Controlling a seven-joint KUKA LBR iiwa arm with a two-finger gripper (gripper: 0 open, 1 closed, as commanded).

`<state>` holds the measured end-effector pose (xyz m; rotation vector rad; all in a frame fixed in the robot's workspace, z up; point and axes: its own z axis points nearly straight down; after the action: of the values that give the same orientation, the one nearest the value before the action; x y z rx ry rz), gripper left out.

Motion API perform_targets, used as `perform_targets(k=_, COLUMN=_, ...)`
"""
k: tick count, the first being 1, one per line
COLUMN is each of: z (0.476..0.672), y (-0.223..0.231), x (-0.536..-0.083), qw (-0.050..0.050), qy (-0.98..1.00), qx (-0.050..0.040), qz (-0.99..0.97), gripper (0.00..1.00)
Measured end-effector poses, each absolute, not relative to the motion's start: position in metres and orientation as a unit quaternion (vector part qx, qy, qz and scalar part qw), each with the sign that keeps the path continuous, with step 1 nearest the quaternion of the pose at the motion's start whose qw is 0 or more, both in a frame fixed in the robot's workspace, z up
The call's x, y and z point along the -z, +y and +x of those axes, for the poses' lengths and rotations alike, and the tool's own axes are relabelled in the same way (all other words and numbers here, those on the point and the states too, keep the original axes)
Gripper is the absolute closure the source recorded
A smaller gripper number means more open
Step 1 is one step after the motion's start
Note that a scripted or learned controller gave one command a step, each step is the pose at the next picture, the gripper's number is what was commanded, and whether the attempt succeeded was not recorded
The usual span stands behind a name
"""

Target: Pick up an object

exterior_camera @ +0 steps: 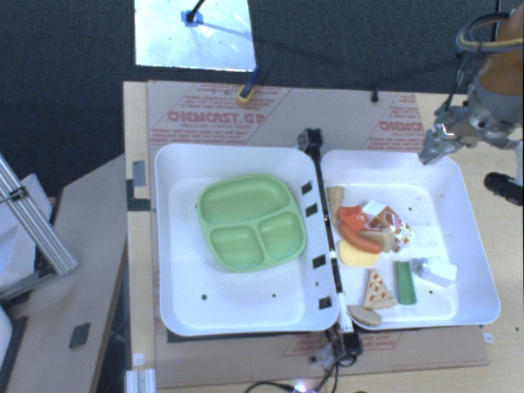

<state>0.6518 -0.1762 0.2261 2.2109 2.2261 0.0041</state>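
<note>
Nothing is picked yet, as I read it. My gripper (434, 147) hangs over the far right corner of the right bin (471, 219); I cannot tell how its jaws stand. Toy food pieces (372, 234) lie untouched mid-bin, well apart from it. Approach and grasp remain.

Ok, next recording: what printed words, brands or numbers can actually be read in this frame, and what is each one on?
"CHEMCAST G P", red print on the brown protective sheet under the two white bins, at its back left.
"CHEMCAST", the same red print repeated at the sheet's back right, partly cut off by the right white bin.
Smaller red lines under both: too blurred to read.
Small red-and-white packet in the right bin: print too small to read.
</note>
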Motion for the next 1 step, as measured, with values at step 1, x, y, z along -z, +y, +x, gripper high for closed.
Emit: perform_targets(k=1, z=0.619, y=-0.1325, x=-0.2163, qw=-0.001, qy=0.71, qx=0.0002, qz=0.705, gripper=1.0)
